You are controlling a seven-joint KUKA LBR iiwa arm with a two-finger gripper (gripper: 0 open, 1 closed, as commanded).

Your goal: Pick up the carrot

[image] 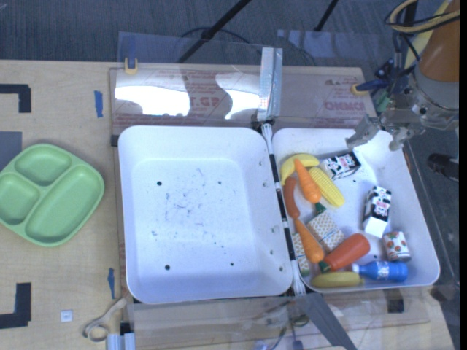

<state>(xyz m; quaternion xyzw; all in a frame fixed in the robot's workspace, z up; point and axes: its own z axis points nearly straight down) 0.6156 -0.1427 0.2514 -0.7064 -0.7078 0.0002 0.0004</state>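
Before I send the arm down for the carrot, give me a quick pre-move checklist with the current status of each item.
1. Carrot located: ok, it lies in the right bin, across the corn cob.
2. A second carrot lies lower, by the bin divider: target choice cannot tell.
3. Gripper position: not ok, it is above the right bin's far corner, well apart from both carrots.
4. Gripper holding nothing: ok, nothing shows between its fingers.
5. Clearance round the upper carrot: not ok, corn, banana and sausage crowd it.
6. Finger opening: cannot tell.
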